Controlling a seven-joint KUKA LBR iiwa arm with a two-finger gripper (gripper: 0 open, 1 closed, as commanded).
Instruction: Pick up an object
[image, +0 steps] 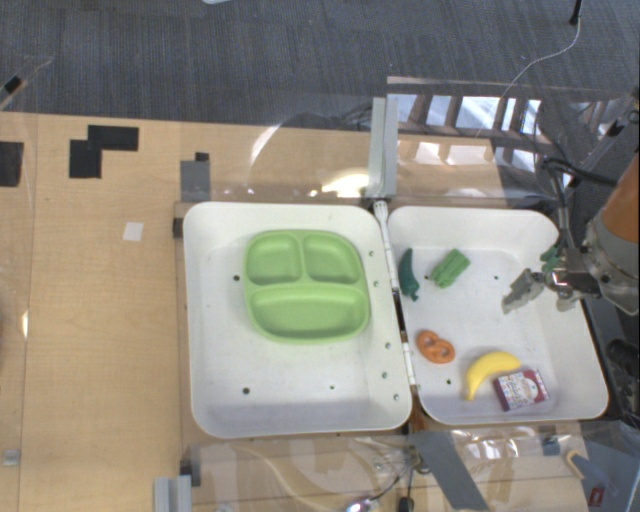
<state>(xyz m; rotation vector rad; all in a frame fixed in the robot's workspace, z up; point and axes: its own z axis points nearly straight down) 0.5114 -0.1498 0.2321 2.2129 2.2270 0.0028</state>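
The gripper (540, 285) hung over the right bin (480, 225), near its right wall. Its fingers looked spread apart with nothing between them, though the view there was a bit blurry.

The closest things to grab were the banana (490, 370) and the small red packet (520, 388). They lay at about seven o'clock from the gripper, touching each other. The banana's long side ran from about eight o'clock up to two o'clock.

A green block (450, 268) lay at nine o'clock, a little farther off. An orange pretzel (435, 346) and a dark green pepper (407, 275) sat near the bin's left wall.
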